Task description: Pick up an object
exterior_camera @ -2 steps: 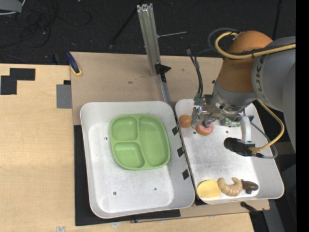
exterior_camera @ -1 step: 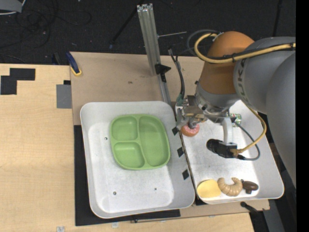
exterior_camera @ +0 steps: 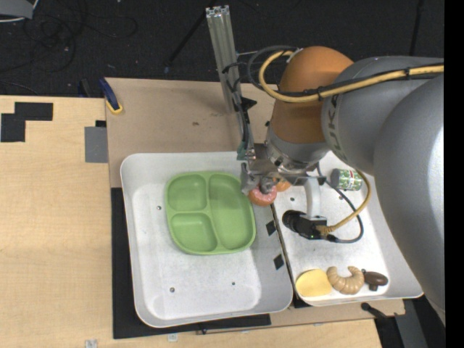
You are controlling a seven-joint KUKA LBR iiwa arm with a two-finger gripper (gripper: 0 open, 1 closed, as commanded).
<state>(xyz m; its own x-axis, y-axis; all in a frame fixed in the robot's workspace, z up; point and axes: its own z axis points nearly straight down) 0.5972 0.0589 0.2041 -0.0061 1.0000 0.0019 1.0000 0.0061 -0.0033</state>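
Pink donut-shaped toy (exterior_camera: 262, 193) sits at frame centre, right under the gripper (exterior_camera: 261, 182), over the seam between the two bins. Can't tell if it's actually gripped. Green divided plate (exterior_camera: 210, 213) just left, in the left bin (exterior_camera: 145, 267). Right bin (exterior_camera: 377, 245): green can (exterior_camera: 349, 180) upper area, yellow disc (exterior_camera: 314, 283) and tan croissant-like toy (exterior_camera: 346, 279) at bottom.

We see the grey arm (exterior_camera: 391, 136) coming in from the right, orange band (exterior_camera: 308, 96) above the wrist, wrist pointing down. Gripper (exterior_camera: 262, 187) sits low, w/ a pink-orange item (exterior_camera: 262, 194) btwn its fingers.
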